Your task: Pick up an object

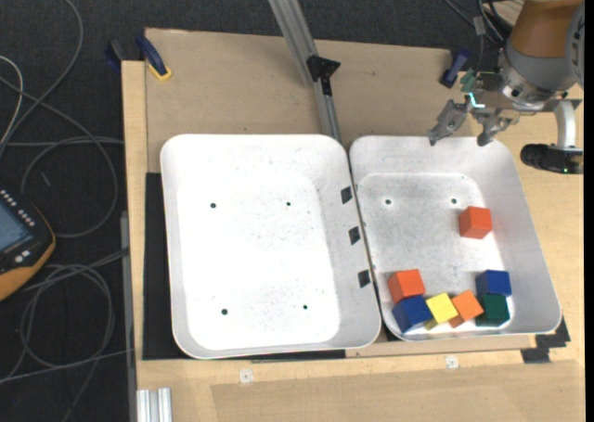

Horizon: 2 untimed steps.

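The right bin [408, 165] holds several coloured blocks. One orange block [475, 222] lies alone near the bin's right side. Along the near edge cluster an orange block [406, 284], a blue block [412, 313], a yellow block [441, 308], a small orange block [467, 305], another blue block [494, 282] and a green block [495, 309]. My gripper [458, 136] hangs over the far edge of the right bin, open, with nothing between its fingers. It is well above and behind the lone orange block.
The left bin [251, 244] sits beside the right one. A slanted metal post [297, 31] rises behind the bins. Blue clamps [153, 57] hold the board's far corners. Cables and a pendant [19, 239] lie on the floor at left.
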### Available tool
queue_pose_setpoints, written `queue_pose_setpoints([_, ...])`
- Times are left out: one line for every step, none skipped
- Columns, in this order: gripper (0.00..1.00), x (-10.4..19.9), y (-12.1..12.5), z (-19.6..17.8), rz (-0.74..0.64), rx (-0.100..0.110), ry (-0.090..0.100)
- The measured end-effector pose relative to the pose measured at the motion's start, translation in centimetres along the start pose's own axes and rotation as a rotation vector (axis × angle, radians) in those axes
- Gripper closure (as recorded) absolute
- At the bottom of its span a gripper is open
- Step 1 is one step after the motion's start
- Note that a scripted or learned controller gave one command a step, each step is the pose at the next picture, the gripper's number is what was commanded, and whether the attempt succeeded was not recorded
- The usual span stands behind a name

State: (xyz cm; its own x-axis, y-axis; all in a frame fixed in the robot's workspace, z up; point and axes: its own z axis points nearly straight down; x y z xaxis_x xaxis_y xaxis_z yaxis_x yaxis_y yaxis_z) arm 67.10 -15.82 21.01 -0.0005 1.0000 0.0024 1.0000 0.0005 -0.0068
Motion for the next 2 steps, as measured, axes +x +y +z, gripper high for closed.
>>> queue_pose_setpoints([0.00, 0.0, 0.1, -0.3, -0.002, -0.005, -0.002])
queue_pose_setpoints([0.00, 0.4, -0.9, 4.9, 0.000, -0.001, -0.001])
